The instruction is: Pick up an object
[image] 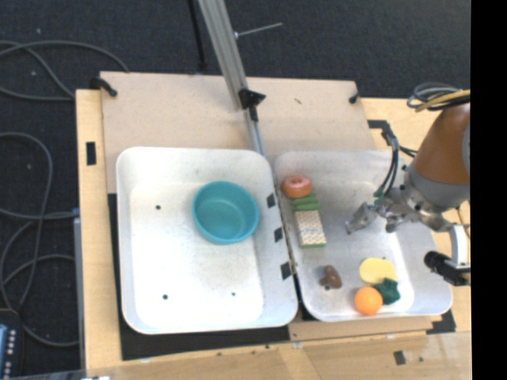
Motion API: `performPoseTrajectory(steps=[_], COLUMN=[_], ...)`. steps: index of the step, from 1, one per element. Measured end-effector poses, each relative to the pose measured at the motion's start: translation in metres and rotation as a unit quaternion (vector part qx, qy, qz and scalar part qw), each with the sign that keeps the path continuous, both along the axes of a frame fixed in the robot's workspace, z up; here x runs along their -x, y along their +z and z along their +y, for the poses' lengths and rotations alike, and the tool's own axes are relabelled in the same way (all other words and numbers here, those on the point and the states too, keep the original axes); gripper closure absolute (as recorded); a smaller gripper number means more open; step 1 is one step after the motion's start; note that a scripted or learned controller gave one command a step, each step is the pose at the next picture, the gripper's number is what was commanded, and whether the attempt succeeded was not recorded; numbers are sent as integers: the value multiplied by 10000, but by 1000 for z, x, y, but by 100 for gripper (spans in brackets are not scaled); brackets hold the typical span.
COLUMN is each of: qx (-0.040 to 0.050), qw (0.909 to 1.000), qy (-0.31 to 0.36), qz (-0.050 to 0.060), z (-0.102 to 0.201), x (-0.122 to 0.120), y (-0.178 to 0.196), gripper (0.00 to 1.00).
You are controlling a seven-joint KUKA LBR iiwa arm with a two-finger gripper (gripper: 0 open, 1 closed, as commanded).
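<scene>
Camera view: two white bins are sitting side by side on the desk (174, 113). Left bin (150, 291) is holding a teal bowl (226, 211), leaving open floor all around it. Right bin (341, 172) is carrying its items along the left wall and near edge: a donut (297, 186), a green-and-tan sponge (309, 222), a brown piece (331, 276), a yellow piece (377, 271), an orange ball (367, 300) and a dark green piece (389, 292). The far-right floor is lying open. Gripper (372, 216) is hanging mid-bin with fingers released, grasping nothing; the yellow piece is lying just nearer than them, apart, and the sponge to their left.
</scene>
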State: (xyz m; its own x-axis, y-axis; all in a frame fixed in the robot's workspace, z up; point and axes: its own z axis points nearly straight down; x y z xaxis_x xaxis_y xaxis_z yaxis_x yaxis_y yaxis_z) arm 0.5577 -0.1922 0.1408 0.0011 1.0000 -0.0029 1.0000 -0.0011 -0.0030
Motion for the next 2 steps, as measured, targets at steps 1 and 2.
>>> performPoseTrajectory(steps=[1, 2], qx=[3, -3], qw=[10000, 10000], qy=[-2, -21], qz=[-10, -39], z=[-2, -2], x=[0, -1], y=[-42, -29], gripper=[0, 100])
